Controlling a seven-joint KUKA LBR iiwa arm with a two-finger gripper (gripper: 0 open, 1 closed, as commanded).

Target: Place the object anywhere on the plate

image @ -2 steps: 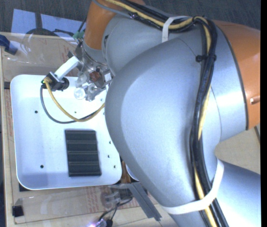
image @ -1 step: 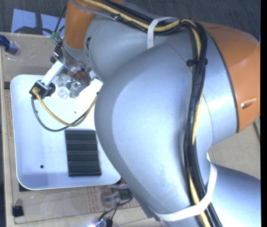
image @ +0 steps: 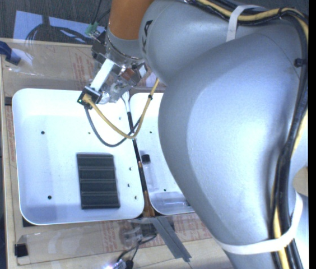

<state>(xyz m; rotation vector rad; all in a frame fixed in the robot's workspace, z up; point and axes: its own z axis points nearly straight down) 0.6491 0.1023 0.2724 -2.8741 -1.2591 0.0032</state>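
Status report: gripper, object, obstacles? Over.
Gripper above left bin's far edge. Dark ribbed slab in left bin, apart from gripper. Arm hides most of right bin.

Scanning for lettering now, and nothing comes through legibly. There's faint reddish print on the pale sheet (image: 79, 66) behind the left-hand bin (image: 19, 150). It runs sideways and is too blurred to give up a single word. More reddish marking sits on the bench (image: 110, 237) along its front strip, just as unreadable
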